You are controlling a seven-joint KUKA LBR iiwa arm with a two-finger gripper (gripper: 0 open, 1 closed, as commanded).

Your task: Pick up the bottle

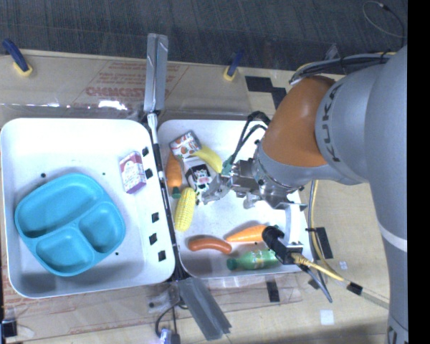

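The bottle is green and lies on its side in the right bin, close along the near wall, with its length running left to right. The gripper is farther back and to the left of it, over the middle of the same bin, well apart from the bottle and not touching it. Whether the gripper is spread or closed cannot be told from here, and nothing can be seen held in it. Between the two lie a carrot and a sausage, both just beyond the bottle. A corn cob lies just left of the gripper, and a banana and a small carton lie beyond it. The left bin holds a blue divided plate and a small box.
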